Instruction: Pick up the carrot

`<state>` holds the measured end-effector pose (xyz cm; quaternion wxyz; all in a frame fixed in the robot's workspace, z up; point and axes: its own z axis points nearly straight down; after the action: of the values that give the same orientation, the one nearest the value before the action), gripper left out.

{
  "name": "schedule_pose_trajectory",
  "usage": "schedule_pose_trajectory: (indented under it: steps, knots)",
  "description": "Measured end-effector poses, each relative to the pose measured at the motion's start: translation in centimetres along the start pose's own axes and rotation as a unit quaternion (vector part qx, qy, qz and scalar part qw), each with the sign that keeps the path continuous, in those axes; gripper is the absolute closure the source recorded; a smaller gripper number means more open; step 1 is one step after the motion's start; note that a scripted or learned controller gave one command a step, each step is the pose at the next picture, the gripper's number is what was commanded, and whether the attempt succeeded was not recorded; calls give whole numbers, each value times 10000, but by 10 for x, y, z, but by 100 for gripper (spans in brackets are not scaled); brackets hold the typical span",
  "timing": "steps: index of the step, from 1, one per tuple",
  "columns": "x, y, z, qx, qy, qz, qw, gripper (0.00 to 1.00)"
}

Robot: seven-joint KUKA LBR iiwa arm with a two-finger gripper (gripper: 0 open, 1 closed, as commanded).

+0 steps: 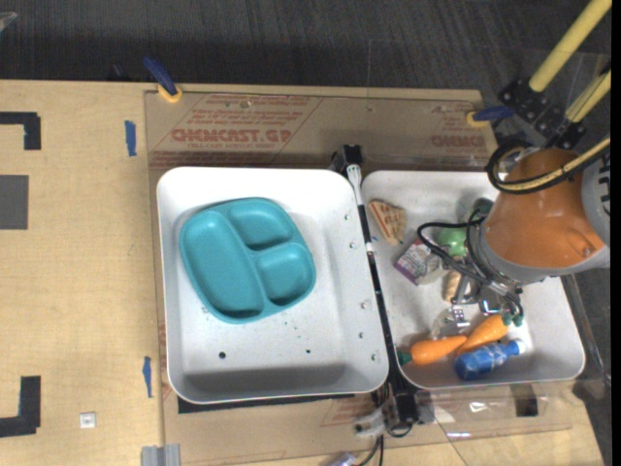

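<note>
Your largest item is the cardboard-topped bench (78, 260), marked with black tape corners and blue tape tabs, under a dark carpeted floor strip along the top edge. On it sit two shallow white bins side by side. The left bin (194, 357) holds a teal divided plate (247, 257), three compartments, lying slightly askew. The right bin (563, 348) takes the arm (543, 212), whose orange band covers the bin's upper right area. Below that band you find the gripper (482, 304), low over the bin's clutter, just above the carrot's upper end; you cannot tell how its jaws stand, as cables and metal parts crowd that spot. The carrot (456, 343) lies at a slant near the bin's front wall, green stub to the left. Just beside it, toward the front right, is a blue bottle-like item (485, 361). Smaller items: a tan packet (388, 221), a purple-and-grey wrapper (415, 260), a green object (451, 239).
</note>
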<state>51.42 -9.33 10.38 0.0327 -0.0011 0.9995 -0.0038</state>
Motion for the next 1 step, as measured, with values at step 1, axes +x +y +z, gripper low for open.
schedule_pose_trajectory:
  steps: [1]
  knots:
    - [19,-18,10,-29,188,320,9993,0]
